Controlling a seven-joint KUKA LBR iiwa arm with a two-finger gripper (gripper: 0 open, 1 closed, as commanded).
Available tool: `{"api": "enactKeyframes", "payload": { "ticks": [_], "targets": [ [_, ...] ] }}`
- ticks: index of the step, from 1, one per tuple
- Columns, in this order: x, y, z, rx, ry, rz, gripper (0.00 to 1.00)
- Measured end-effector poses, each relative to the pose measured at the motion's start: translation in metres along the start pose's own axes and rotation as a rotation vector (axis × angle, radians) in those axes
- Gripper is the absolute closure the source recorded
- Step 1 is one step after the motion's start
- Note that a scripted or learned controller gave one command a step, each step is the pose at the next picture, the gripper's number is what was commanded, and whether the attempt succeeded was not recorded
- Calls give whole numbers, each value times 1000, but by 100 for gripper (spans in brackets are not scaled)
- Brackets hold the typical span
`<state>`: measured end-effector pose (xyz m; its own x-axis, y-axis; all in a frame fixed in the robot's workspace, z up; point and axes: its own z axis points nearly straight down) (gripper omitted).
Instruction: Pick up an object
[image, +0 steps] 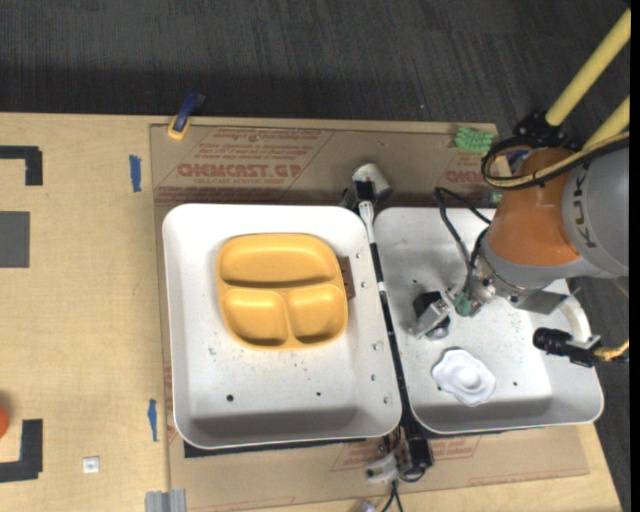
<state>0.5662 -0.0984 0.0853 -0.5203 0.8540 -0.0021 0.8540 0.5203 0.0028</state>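
Camera view is showing the pincer (432, 314) hovering near the white lid (463, 376), grip unclear, needing centring above it before descending.

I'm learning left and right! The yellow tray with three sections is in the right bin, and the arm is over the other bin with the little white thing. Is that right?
Almost. The camera view shows the yellow tray lying in the left bin, not the right one. The rest holds: the arm's gripper is over the right bin, where the little white thing lies.
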Motion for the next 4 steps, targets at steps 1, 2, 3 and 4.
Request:
{"api": "enactKeyframes", "payload": {
  "ticks": [1,2,3,4],
  "targets": [
    [0,0,0,0,0,0,0],
    [0,0,0,0,0,0,0],
    [0,0,0,0,0,0,0],
    [0,0,0,0,0,0,0]
  ]
}}
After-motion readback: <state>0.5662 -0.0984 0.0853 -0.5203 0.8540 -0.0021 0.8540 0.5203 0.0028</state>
